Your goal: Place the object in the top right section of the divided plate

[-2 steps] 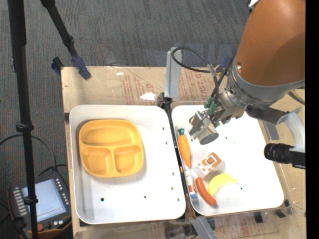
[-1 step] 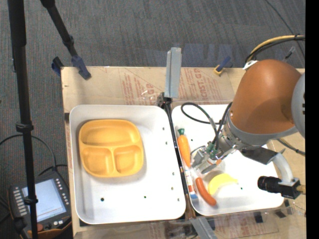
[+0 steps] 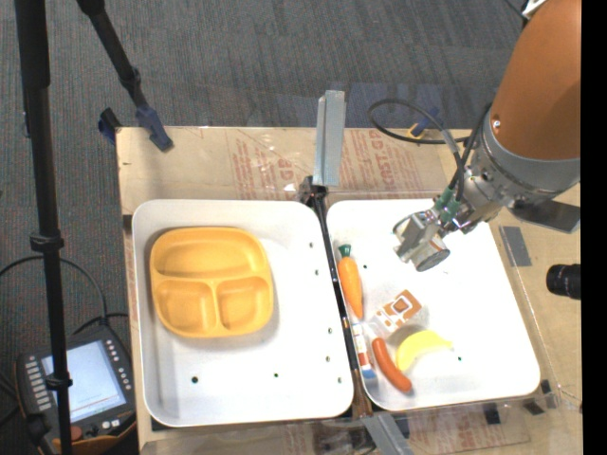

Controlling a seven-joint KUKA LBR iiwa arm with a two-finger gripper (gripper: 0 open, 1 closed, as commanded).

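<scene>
Arm (image 3: 536, 83), grey with orange upper section, enters from the right and slants down over the right bin's (image 3: 493, 349) far half. Both white bins sit side by side on the bench (image 3: 237, 159), meeting along a central divider.

Left bin (image 3: 237, 387): yellow divided plate (image 3: 211, 281) lies flat in its far-left part, one long section across the far side, two smaller sections on the near side. Plate sections hold nothing.

Right bin: all loose items cluster toward its left edge and near half. Carrot (image 3: 351, 282) lies close along the left edge, long axis running far-to-near, green top pointing to the far edge, orange tip pointing near. Just nearer and rightward, a small white-and-orange packet (image 3: 398, 311), tilted. Beside it toward the near edge, a yellow banana-like piece (image 3: 423, 349), curved, long axis roughly left-right. Red sausage-shaped item (image 3: 391, 364) touches or nearly touches the yellow piece's left end, long axis slanting from far-left to near-right.

Gripper (image 3: 421, 246) hangs above the far-centre of the right bin, apart from the carrot and the packet, nothing visible between its fingers. Whether the fingers are spread or closed: cannot tell at this angle.

Which item is the task's object cannot be told; all lie in the right bin, with the bin walls between them and the plate.
</scene>
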